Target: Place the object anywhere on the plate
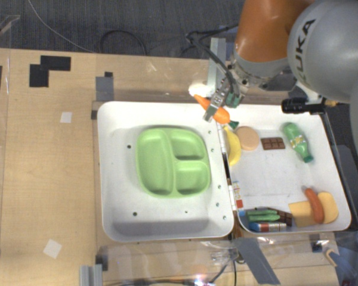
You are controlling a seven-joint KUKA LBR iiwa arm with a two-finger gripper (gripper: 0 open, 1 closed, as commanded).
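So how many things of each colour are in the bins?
Green: 2, plate and bottle
Orange: 2, carrot and hot dog
Yellow: 1, banana
Tan: 1, cookie
Brown: 1, chocolate bar
Mixed: 1, marker box
Total: 8

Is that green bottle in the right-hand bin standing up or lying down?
Lying down. The green bottle rests on its side on the floor of the right bin, its full length showing and its cap end pointing toward the bin's near right.
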